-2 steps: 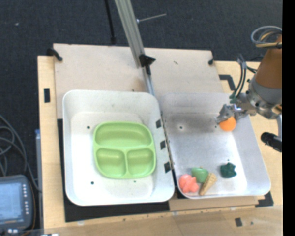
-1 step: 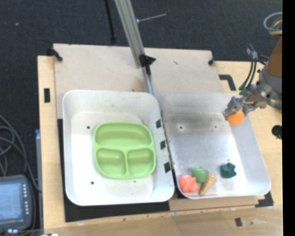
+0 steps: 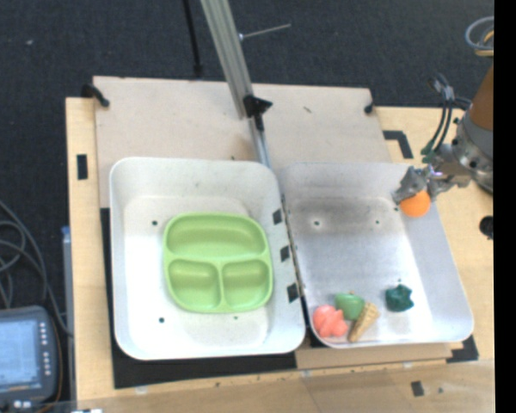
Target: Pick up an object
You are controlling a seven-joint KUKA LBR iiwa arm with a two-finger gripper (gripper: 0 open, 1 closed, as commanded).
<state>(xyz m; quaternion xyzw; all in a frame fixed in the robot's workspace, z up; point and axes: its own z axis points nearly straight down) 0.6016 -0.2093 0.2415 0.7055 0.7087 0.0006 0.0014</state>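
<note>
End effector (image 3: 420, 188) at the right bin's (image 3: 361, 231) upper right rim, fingers clamped on a small orange object (image 3: 415, 203), which sits just below the fingertips, over the bin's edge. Low in the same bin: pink toy (image 3: 328, 321), green toy (image 3: 350, 304), ice-cream cone (image 3: 365, 322), dark green piece (image 3: 400, 298). Left bin (image 3: 138, 231) carries a green divided plate (image 3: 217, 261).
</note>
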